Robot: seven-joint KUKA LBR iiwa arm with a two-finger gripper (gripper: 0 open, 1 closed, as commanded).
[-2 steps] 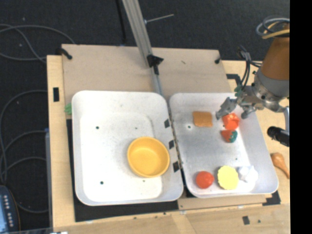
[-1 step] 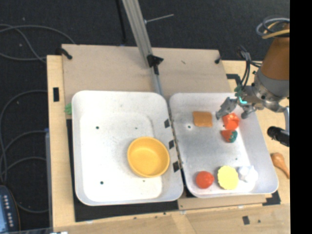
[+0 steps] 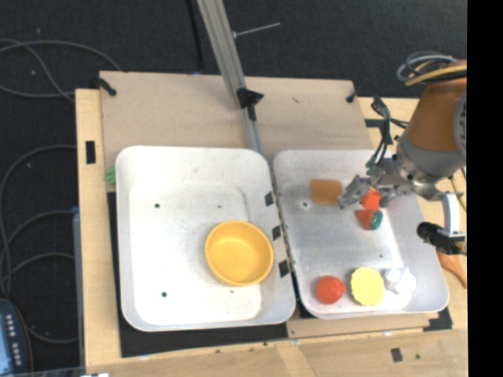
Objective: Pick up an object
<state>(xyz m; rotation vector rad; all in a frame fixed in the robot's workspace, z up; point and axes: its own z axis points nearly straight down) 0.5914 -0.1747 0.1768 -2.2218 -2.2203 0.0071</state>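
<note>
The gripper (image 3: pixel 366 192) hangs over the upper middle of the right bin (image 3: pixel 346 250), reached in from the right on the grey arm (image 3: pixel 431 144) with its orange band; the fingers appear as grey metal prongs spreading out and down from the wrist, but whether they stand apart or together cannot be told from this slant. A small orange and teal object (image 3: pixel 369 213), rounded and glossy, lies directly beneath the fingers, its orange top seemingly touching or just under them; whether it is clamped between them cannot be told.

Just to the left of the gripper lies a brown block (image 3: pixel 325 191), matt, roughly rectangular with softened corners, flat on the bin floor and close to the leftmost prong. Well below the gripper, along the bin's near edge, sit three things in a row: a red ball (image 3: pixel 330 289), smooth and round; a yellow disc-like object (image 3: pixel 367 286), matt and rounded, just beside the ball; a small white crumpled object (image 3: pixel 399 279), irregular in shape, touching the yellow one on its right.

Far to the left and below the gripper, in the left bin (image 3: pixel 157 187), stands a yellow bowl (image 3: pixel 239 252), upright, smooth plastic with a round rim; both bins are shallow white trays with rounded corners, side by side on a tan wooden bench (image 3: pixel 181 108).
</note>
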